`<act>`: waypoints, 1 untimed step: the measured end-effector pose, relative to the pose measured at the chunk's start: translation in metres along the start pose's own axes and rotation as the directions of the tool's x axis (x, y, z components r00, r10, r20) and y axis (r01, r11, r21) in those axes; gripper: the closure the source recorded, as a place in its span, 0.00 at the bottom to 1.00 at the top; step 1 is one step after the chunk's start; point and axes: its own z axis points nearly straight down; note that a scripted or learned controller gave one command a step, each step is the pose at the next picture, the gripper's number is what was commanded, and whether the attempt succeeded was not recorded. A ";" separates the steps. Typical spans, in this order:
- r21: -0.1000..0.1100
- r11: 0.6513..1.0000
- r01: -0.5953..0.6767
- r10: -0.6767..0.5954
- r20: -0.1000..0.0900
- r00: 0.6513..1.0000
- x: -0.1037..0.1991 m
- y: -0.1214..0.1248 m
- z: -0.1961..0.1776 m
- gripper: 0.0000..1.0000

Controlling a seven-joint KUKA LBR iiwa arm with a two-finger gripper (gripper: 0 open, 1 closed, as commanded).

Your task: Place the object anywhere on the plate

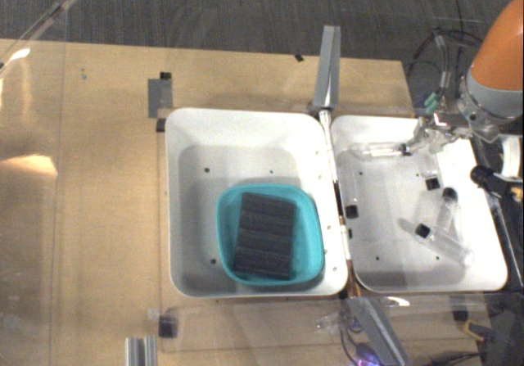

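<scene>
One dark ribbed block (264, 235) lies flat on the one teal plate (309, 217), covering most of its middle, long side running slightly off the bin's axis. Plate sits in the left bin (190, 151), toward the near-right corner, close to the divider wall.

Right bin (483, 274): three clear tubes. One (378, 148) lies near the far wall; one black-capped tube (440, 239) lies slanted near the right side; another (447, 207) stands just above it, roughly upright in the view. One small black bit (431, 183) lies apart from them (can't make out what it is).

One arm, orange band (501, 45) at the right edge, over the right bin's far-right corner. Gripper (431, 128) region is cluttered with cables; can't tell how the fingers stand or whether they have anything.
</scene>
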 end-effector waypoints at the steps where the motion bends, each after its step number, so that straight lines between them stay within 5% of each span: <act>1: 0.006 1.000 -0.001 0.001 -0.003 1.000 0.087 -0.032 0.023 1.00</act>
